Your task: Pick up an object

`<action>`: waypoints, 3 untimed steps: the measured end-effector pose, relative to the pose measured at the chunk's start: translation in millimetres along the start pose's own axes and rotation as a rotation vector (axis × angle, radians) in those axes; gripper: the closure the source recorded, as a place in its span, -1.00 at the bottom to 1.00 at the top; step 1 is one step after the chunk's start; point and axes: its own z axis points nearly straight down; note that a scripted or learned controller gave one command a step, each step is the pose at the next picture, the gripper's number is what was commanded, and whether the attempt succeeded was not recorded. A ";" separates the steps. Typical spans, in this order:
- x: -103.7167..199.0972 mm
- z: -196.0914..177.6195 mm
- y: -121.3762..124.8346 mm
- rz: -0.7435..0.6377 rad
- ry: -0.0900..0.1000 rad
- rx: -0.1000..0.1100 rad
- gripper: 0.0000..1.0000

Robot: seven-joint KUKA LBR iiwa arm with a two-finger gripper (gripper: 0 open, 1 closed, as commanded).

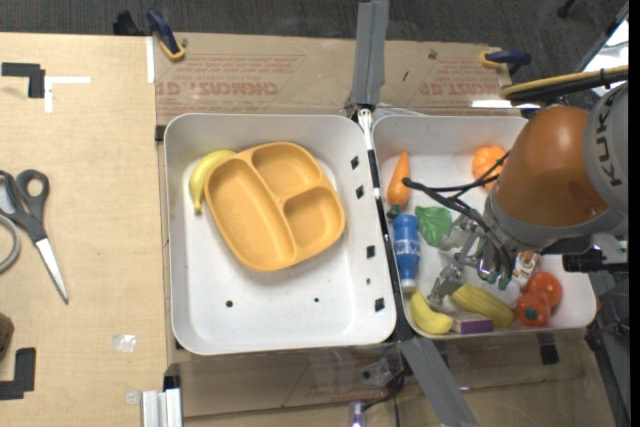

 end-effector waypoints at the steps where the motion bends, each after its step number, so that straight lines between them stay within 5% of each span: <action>1: -104.9 -1.7 -14.3 -0.052 -0.005 -0.001 -1.00; 2: -132.1 -2.7 57.6 0.022 -0.007 -0.003 -1.00; 3: -84.3 -1.3 44.0 -0.009 -0.003 -0.001 -1.00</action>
